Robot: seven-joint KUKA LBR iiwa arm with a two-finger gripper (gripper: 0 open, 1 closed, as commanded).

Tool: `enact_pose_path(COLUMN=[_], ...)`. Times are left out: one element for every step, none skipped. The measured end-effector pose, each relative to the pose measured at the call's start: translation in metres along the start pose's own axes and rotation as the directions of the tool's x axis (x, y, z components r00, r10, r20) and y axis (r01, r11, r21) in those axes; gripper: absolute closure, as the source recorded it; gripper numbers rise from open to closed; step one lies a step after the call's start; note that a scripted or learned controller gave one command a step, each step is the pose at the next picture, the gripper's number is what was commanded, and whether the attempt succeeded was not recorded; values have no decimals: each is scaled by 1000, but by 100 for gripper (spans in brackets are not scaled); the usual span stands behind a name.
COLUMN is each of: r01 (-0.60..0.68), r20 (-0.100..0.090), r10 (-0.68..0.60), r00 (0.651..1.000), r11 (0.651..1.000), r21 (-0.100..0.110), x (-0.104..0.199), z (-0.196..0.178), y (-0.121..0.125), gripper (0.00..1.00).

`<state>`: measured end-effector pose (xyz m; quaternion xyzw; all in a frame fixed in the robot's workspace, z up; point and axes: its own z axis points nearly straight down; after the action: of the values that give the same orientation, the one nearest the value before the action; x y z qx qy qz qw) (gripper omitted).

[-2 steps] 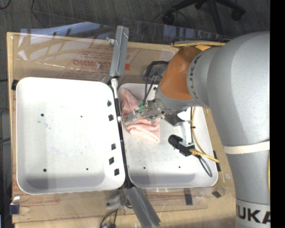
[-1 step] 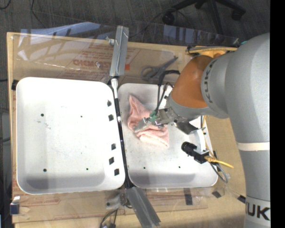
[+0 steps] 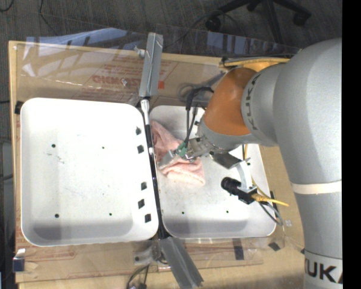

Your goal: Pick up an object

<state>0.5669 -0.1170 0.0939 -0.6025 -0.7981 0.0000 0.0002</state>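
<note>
Pink cloth (image 3: 175,155) in rt bin (image 3: 240,224), fingers (image 3: 186,152) on it; grip state can't tell.

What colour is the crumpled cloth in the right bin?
Pale pink. The cloth lies against the right bin's left wall, seen in the camera view.

The wooden bench (image 3: 78,77) bears two white bins side by side — left bin (image 3: 84,173), right bin (image 3: 216,221).

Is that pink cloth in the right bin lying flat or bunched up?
Bunched up. The pink cloth lies in crumpled folds against the right bin's left wall, with the gripper down on it.
</note>
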Motion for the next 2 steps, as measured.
enact_pose_path(r01=[-31,-30], r20=[10,14], r10=[31,30], r00=[999,999], r11=[1000,1000], r21=[-1,-6], x=[10,17], z=[-1,-2], y=[-1,-17], gripper=[0,0])
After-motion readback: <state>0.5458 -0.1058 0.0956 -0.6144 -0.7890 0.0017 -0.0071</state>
